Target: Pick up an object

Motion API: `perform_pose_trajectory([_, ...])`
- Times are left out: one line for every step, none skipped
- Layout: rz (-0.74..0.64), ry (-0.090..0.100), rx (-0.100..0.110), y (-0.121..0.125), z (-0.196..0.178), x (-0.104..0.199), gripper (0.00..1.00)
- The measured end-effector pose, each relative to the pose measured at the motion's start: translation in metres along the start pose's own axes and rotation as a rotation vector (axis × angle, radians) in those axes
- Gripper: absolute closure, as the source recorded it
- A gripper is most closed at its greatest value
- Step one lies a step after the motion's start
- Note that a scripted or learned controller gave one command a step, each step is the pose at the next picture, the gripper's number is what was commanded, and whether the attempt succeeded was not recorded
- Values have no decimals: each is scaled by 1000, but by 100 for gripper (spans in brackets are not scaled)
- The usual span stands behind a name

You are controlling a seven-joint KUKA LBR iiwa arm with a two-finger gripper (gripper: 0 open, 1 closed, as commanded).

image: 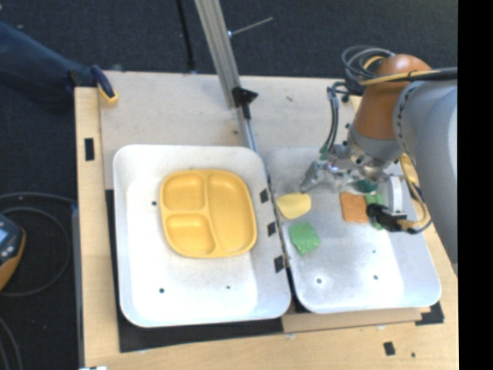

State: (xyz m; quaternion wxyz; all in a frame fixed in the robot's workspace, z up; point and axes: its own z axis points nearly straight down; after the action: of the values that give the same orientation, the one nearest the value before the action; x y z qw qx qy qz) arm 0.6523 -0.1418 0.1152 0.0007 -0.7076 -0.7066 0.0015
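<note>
The likeliest things to pick lie in the right bin (408, 276): a pale yellow piece (293, 205) close against the bin's left wall, a green block (304, 238) just below it and a little toward the centre, and an orange piece (353, 207) farther right, partly under the arm's wrist gear. The gripper (320, 172) hangs over the upper part of that bin, above and just to the right of the yellow piece, and nothing is visibly caught in it; whether it is spread or pressed together cannot be told from this slanted view. In my judgement the main risk is the wall: the yellow piece sits so near the divider between the bins that a descent there could land one side on the rim or push the piece away instead of straddling it. Its rounded shape may also let it squirt out of a pinch. The yellow and green pieces lie near each other, so a poorly centred grab could nudge both and take neither. The left bin (139, 284) carries a yellow divided plate (208, 212), well apart from the gripper.
</note>
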Motion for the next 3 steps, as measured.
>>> perform_pose_trajectory([1,-1,-3,1,14,-1,0])
perform_pose_trajectory([2,-2,-8,2,2,-2,100])
perform_pose_trajectory([1,0,-9,-7,-49,-4,100])
